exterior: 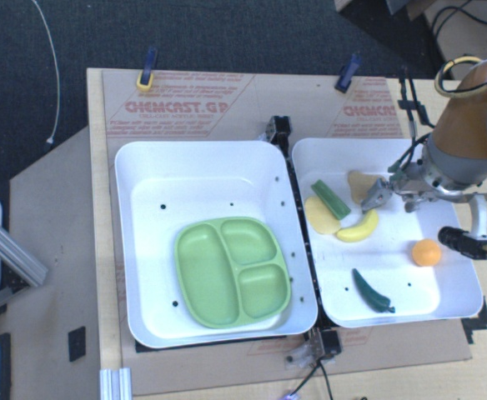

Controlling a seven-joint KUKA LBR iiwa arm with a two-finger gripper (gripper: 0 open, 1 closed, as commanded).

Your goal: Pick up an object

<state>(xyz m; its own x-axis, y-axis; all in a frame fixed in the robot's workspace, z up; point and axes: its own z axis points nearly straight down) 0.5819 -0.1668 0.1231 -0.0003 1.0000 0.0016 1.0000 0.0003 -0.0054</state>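
Several toy items lie in the right bin (452, 302). A green block (330, 199) rests on a pale yellow round piece (317, 217). A yellow banana (358, 229) curves just right of them. A tan piece (359, 184) lies behind the banana. An orange ball (426, 252) sits at the right, and a dark green pepper (372, 292) lies near the front. My gripper (375, 195) reaches in from the right, low over the bin. It sits just above the banana's upper end and beside the tan piece, partly covering the latter.
The left bin (143, 223) holds a green divided plate (231, 269). A black clamp (278, 128) sits between the bins at the back. A blue clip (348, 73) and a yellow-and-blue clip (147, 72) hold the cardboard's far edge. The arm's body (464, 140) overhangs the right bin's far right corner.
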